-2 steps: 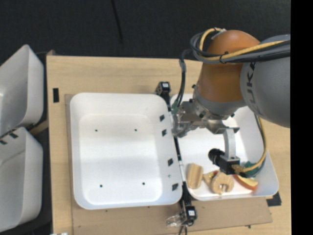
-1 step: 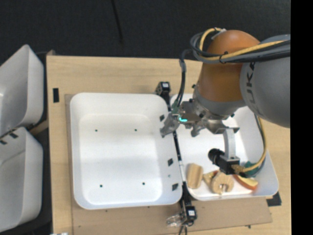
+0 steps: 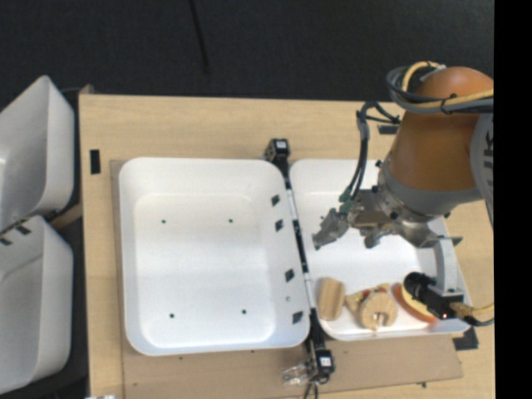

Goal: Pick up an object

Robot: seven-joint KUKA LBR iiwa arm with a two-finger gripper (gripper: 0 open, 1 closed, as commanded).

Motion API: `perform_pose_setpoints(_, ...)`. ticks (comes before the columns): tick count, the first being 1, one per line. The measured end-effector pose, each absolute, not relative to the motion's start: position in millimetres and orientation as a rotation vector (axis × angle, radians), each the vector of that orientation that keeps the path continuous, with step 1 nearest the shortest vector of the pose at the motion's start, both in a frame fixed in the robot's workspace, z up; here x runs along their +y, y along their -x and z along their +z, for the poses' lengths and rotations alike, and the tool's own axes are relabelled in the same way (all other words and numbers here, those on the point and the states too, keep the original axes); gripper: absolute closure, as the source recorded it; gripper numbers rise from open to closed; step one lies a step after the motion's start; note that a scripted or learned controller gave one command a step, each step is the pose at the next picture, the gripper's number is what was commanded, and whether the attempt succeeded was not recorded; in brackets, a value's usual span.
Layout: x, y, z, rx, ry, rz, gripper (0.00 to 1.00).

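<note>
In the camera view the arm reaches in from the right, and its gripper (image 3: 331, 229) hangs over the middle of the right bin (image 3: 320, 189). Nothing shows between its fingers. Along the right bin's front wall lie a tan wooden block (image 3: 330, 297), a pale wooden toy piece (image 3: 372, 307) and a red-and-cream slice-shaped object (image 3: 414, 303). The gripper is above and behind these objects, apart from them. The arm's orange band and grey wrist hide much of the right bin's far right side.
The left bin (image 3: 199, 252) lies beside the right one, with black clips (image 3: 293, 248) along the shared wall. White containers (image 3: 29, 223) stand off the bench at the left. Cables run by the arm at the upper right.
</note>
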State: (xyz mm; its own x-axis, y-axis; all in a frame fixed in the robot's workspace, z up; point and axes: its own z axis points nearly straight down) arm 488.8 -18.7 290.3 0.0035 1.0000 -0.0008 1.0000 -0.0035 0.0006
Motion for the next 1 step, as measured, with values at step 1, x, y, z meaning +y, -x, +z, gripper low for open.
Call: perform_pose_setpoints(1,13.8,-490.9,398.8,2.222,-2.208,0.016,0.00)
